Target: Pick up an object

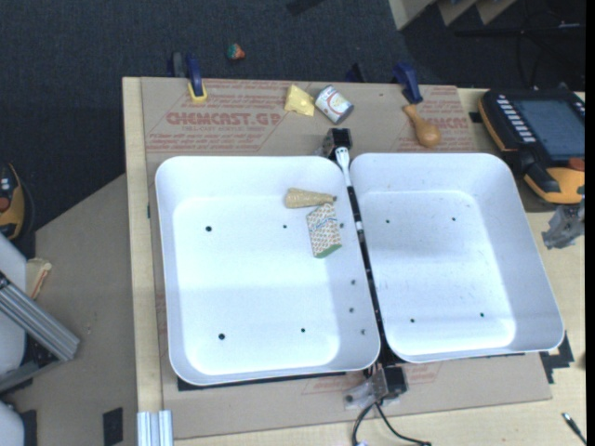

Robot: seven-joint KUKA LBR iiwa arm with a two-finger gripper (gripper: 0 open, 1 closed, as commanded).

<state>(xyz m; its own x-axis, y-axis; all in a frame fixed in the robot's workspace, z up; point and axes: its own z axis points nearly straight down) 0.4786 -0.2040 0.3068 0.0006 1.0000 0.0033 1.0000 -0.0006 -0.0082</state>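
Risks first, nearest outward. The patterned packet (323, 229) lies flat on the floor of the left bin (173, 277), close to that bin's right wall. We judge a flat, thin thing like this hard to pinch: a descent slightly off would likely close on nothing or only push it along. The wall beside it leaves little room, so a claw coming down there may strike the rim.

Just beyond the packet sits a tan cone-shaped piece (309, 198), touching it or nearly so; we cannot tell which. A grab at either could nudge the other, and the cone looks likely to roll.

The right bin (521, 249) bears no object that we can make out.

Claw: we cannot tell whether it stands wide or narrow, nor where it hangs. As the arm enters from the right, we judge both pieces to lie across the right bin from it, just past the seam between the bins.

Farther out, on the bench (242, 117), lie a yellow scrap (298, 100) and a small white container (333, 104), outside both bins.
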